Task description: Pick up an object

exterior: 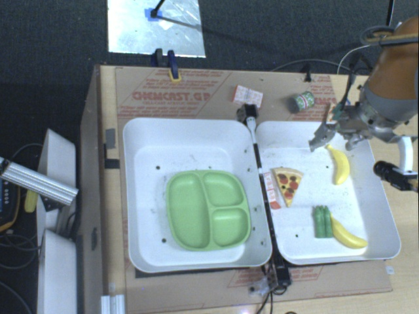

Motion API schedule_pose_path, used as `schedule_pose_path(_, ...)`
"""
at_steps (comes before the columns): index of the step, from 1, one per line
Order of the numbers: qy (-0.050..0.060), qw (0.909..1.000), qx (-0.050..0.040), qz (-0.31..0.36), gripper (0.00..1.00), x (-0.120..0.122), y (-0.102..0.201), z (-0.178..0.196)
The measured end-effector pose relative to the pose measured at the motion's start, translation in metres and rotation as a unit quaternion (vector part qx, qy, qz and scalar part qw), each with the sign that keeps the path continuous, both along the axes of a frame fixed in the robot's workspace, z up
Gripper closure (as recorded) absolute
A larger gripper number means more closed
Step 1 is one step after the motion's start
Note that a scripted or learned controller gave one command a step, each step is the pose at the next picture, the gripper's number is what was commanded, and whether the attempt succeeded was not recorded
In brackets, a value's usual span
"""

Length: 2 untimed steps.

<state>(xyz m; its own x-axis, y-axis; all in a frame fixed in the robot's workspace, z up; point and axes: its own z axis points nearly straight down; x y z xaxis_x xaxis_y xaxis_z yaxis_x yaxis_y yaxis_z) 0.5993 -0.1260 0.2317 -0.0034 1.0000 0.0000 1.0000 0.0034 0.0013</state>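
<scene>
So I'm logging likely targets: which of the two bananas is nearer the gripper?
The upper banana, lying just below the gripper near the right bin's far edge. The other banana lies at the front, beside the green block.

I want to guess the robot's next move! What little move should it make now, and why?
Probably ease the end effector straight down toward the upper banana. It hangs at the right bin's far edge, just above that banana's top end, with nothing held between its fingers. The pizza slice and the other banana lie farther away.
</scene>
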Motion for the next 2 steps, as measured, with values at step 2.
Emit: schedule_pose_path(2,-0.001,1.0000,-0.0015,-0.001,0.00,-0.008,0.041,-0.146)
